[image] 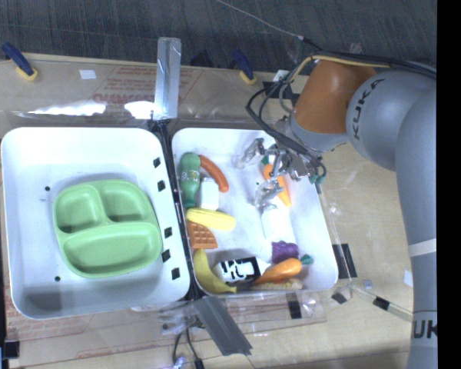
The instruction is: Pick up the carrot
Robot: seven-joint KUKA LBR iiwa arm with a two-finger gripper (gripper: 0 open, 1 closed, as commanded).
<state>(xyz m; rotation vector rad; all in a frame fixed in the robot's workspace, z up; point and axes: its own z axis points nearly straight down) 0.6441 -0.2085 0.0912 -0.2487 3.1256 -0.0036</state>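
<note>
Two shallow white bins are seen side by side on the desk (215, 83). In the left bin (19, 206) a green compartment tray (106, 229) is placed, lying flat.

The right bin (323, 237) is found crowded with toy food. A green vegetable piece (189, 177) and an orange-red sausage (214, 173) are noted against its upper left side. Below these, a yellow corn cob (211, 220) and a waffle piece (202, 238) are recorded, with a banana (207, 277) curved along the lower left corner. A black-and-white item (239, 268) lies just beside the banana. A purple piece (285, 250) is seen near the lower right.

The carrot (279, 269) is located at the lower right of the right bin, lying on its side, its green top (305, 260) pointed toward the bin's right wall. It is touched by nothing of the arm.

The pincer (273, 177) is positioned low over the upper middle of the right bin, well apart from the carrot. An orange item (281, 187) is visible at the fingers, above a white bottle (274, 223). Whether the pincer is apart or together cannot be told, nor whether the orange item is gripped.
</note>
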